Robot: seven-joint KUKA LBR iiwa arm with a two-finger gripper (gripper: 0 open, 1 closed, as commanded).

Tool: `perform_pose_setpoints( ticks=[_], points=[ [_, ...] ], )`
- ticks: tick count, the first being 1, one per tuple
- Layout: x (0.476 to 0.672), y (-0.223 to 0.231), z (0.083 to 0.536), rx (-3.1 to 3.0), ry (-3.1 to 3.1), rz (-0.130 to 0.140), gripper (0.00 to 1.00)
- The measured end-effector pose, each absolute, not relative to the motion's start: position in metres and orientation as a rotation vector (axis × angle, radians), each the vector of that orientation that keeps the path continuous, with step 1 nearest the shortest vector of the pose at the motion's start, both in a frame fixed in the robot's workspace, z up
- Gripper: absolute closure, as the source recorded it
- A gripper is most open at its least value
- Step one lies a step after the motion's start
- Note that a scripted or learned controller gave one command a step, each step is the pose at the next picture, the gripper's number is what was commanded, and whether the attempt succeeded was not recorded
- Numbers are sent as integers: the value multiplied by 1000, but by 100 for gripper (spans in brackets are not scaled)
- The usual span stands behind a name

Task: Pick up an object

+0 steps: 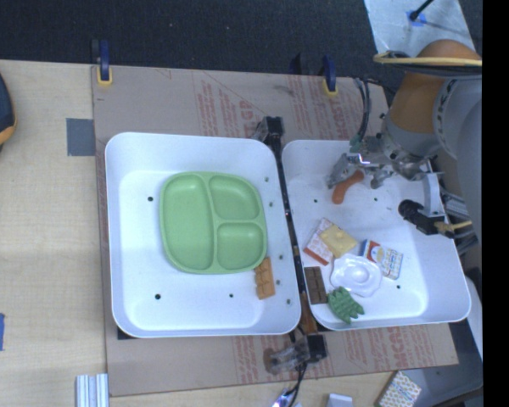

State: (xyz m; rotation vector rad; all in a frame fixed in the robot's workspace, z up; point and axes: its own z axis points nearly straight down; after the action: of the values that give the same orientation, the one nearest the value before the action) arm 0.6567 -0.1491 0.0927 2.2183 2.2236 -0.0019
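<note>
Nearest you, low in the right bin [441,299]: a green leafy toy [345,304] at the front wall, a white fried-egg piece [357,275] just behind it, a brown bar [316,285] against the left wall. A little further back sit a yellow-and-red cheese-like packet [330,242] and a small striped card [383,259]. Left bin [127,227] holds the green divided plate [213,222] and an orange waffle-like block [264,278] off the plate's front right corner.

Gripper [357,170] is low over the back of the right bin. An orange carrot-like stick [343,191] lies directly under it, tilted, top end at the fingertips.

You can't tell from this angle whether the claw is wide, narrow, or clamped on the stick; the fingers blur into the metal around them. Contact with the stick also can't be confirmed.

Step, as I read it: grasp attempt on the orange stick, at or near the bottom of the descent. Nothing is visibly lifted.

Next move calls for the fingers to straddle the stick across its narrow width, then close, then lift straight up. Stick is thin and slanted, so an off-centre close could roll it out. Check it leaves the bin floor before you count this as a pick.
</note>
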Motion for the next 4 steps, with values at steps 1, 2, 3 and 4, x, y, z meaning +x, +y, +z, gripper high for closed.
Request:
perform_pose_setpoints(
  ticks=[1,2,3,4],
  points=[
    [580,-146,91,2224,2230,-11,0],
    [652,-203,94,2211,2221,2,0],
    [573,-160,91,2225,2232,-9,0],
    [636,-118,93,2210,2229,1,0]
  ],
)
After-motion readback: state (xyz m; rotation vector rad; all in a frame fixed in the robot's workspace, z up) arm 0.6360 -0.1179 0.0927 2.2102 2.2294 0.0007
